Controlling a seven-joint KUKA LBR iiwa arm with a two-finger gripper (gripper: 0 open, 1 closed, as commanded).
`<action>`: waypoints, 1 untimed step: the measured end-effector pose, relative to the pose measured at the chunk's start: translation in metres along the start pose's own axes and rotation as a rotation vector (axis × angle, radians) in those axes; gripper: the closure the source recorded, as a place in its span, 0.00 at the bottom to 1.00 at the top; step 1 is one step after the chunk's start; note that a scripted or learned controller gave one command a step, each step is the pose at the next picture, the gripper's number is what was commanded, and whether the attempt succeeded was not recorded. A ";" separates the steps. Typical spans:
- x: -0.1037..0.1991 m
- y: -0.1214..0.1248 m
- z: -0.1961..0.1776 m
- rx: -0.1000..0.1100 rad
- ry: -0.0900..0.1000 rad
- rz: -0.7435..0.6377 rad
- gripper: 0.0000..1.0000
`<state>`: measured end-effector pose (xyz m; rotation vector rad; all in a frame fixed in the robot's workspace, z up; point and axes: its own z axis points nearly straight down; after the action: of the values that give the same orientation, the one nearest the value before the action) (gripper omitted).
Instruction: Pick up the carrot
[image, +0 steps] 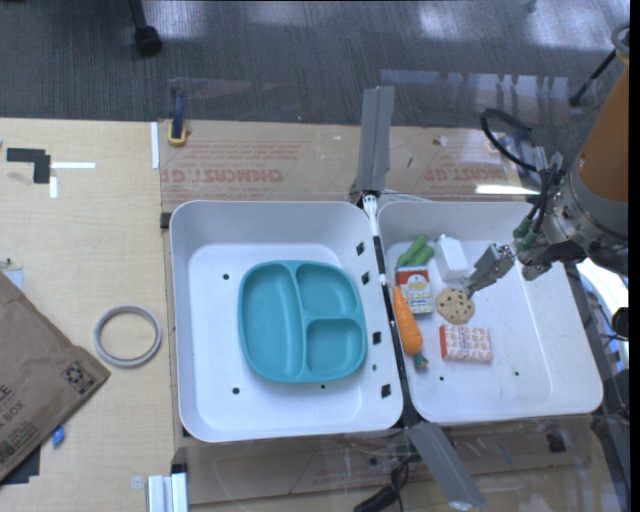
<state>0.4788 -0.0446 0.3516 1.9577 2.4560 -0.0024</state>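
Over the right bin, the gripper is hovering beside a cookie.
Finger spacing is proving impossible to judge; the carrot is lying along the bin's left wall.

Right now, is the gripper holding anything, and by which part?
Nothing. The gripper hangs just above the cookie, apart from the carrot.

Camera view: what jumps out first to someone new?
The teal tray stands out most, lying in the middle of the left bin. Next is the orange carrot in the right bin, lying along its left wall, beside a cookie and small packets. The gripper hangs over that bin, just right of the cookie, not at the carrot.
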 end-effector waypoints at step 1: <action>0.064 0.015 -0.090 0.000 -0.001 -0.072 0.00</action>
<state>0.4788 0.0210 0.4410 1.8675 2.5249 -0.0032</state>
